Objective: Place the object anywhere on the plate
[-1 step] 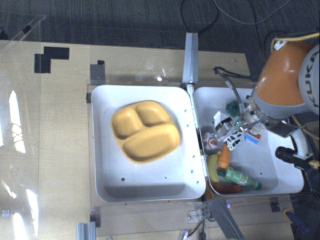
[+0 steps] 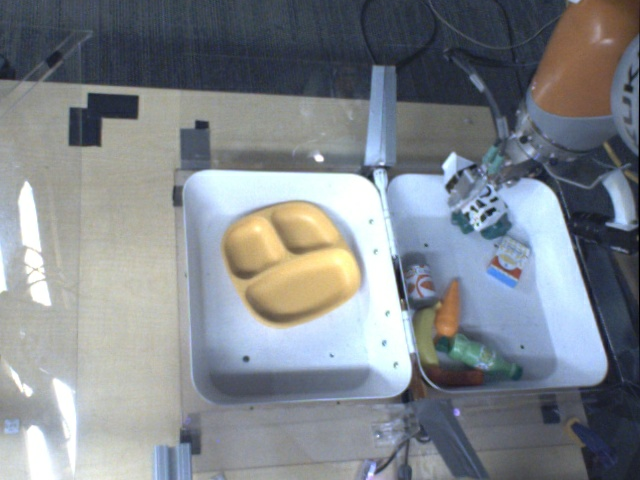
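While the arm (image 2: 585,58) hangs over the far corner of the right bin (image 2: 560,268), its gripper (image 2: 478,193) sits at about one o'clock of that bin's floor, pointing down and to the left. How the jaws stand cannot be told: the tip merges with a small black-and-white spotted piece (image 2: 487,211) and some green beneath it, and no gap between the fingers can be read. Whether that piece is held or merely lies beneath the tip cannot be told either.

The yellow sectioned plate (image 2: 290,261) rests in the middle of the left bin (image 2: 210,348), well apart from the gripper and at about eight o'clock from it, across the divider (image 2: 395,268) between the bins.

Other candidates lie in the right bin: a small red-white-blue carton (image 2: 509,262) near the centre, a round can (image 2: 417,281) against the divider, and a carrot (image 2: 449,306), its long axis running twelve to six. A banana (image 2: 426,334), a green bottle (image 2: 480,355) and a red item (image 2: 455,376) crowd the near-left corner.

Judgement: the spotted piece is the likely task object. The coming move turns on a clear lift, then travel toward eight o'clock over the divider.
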`<state>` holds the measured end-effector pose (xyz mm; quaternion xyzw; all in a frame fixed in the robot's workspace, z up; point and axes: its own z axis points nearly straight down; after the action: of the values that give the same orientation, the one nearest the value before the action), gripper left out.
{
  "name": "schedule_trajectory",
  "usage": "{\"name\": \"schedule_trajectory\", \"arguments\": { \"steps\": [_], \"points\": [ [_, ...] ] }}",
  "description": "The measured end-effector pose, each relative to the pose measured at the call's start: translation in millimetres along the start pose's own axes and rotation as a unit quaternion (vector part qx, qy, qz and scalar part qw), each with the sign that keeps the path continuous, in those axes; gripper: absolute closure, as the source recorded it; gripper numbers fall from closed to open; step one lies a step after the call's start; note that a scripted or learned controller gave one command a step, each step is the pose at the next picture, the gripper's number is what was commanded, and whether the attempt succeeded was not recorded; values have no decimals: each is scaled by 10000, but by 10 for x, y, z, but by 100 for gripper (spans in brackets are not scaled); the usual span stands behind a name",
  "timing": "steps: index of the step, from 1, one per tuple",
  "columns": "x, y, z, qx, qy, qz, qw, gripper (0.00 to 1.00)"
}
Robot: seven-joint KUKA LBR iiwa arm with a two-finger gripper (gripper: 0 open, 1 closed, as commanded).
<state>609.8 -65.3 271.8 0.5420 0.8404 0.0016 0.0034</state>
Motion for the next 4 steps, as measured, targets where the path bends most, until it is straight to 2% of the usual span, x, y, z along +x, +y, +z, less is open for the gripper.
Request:
{"name": "schedule_trajectory", "arguments": {
  "steps": [1,2,3,4],
  "points": [
    [311,617,-931,-10,-1,-187,9998,100],
    [370,232,637,1,13,-2712,9625,100],
    [374,259,509,-41,-14,-2718,9623,100],
    [374,260,507,-42,-15,-2718,9623,0]
  ]
}}
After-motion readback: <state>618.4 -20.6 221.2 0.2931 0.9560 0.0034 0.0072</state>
